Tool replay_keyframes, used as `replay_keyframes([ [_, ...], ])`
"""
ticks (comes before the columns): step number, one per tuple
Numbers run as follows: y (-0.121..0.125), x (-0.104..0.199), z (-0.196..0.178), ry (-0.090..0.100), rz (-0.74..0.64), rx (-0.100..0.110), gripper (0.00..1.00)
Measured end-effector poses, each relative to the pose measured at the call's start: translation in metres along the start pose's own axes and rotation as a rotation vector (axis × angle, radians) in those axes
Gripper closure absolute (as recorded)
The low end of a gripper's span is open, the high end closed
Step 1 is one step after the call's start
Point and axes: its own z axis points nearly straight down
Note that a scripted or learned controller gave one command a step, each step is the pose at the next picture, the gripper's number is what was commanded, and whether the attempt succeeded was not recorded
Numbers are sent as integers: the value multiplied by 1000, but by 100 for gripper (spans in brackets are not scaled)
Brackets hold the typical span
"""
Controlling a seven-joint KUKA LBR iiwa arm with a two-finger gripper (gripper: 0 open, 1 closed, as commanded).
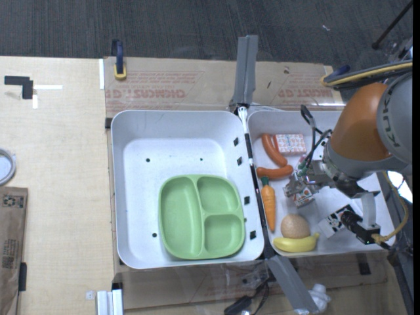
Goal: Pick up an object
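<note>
The grey arm (367, 130) reaches from the right, gripper (300, 188) pointed down.

Dark grey carpet (164, 12) is stretching behind the pale wooden bench (52, 143), cardboard (197, 84) lying along its back.

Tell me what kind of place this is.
Probably a robot lab test bench: two white bins clamped on a wooden bench, toy food like a carrot and banana, and a grey arm reaching in.
</note>
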Motion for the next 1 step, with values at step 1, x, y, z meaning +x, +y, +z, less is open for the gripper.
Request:
replay_keyframes([
  [1,34,31,-100,-1,320,-1,100],
])
